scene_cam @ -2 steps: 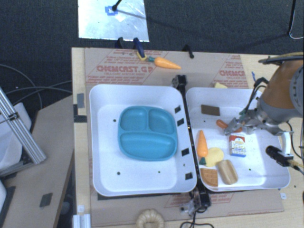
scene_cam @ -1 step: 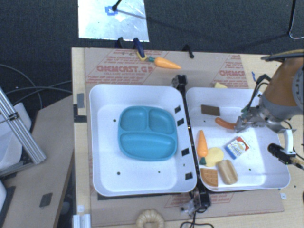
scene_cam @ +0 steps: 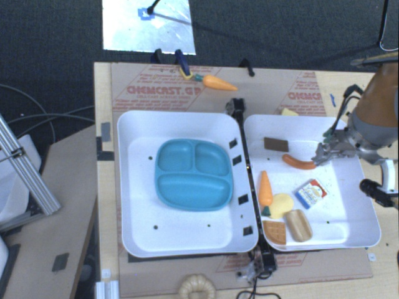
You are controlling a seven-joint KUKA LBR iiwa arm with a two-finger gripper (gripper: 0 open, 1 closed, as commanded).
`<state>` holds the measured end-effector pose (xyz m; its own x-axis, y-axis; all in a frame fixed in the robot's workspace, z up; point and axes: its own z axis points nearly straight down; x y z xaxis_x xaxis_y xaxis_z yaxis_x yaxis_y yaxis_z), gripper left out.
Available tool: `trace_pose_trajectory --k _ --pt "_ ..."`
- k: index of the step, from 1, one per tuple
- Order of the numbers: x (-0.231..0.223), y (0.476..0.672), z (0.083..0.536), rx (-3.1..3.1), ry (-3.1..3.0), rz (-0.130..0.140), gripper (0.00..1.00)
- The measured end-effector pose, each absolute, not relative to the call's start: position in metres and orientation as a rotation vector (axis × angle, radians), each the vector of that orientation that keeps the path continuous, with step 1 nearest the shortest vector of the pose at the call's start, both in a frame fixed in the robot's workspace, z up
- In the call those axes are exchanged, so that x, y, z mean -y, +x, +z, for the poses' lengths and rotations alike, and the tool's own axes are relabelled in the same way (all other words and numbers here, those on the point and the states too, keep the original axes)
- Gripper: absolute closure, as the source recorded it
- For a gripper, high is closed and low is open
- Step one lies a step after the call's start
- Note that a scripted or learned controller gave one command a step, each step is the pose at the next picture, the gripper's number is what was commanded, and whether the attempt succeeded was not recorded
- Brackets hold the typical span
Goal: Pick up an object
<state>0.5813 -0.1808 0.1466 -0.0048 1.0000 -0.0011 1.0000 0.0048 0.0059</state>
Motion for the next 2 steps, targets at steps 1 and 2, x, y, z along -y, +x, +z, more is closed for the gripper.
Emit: trace_pose_trajectory --k 1,2 --pt "0.171 0.581 0.200 -2.224 2.211 0.006 1.00" --pt "0.171 0.582 0.226 -2.225 2.212 0.004 1.00"
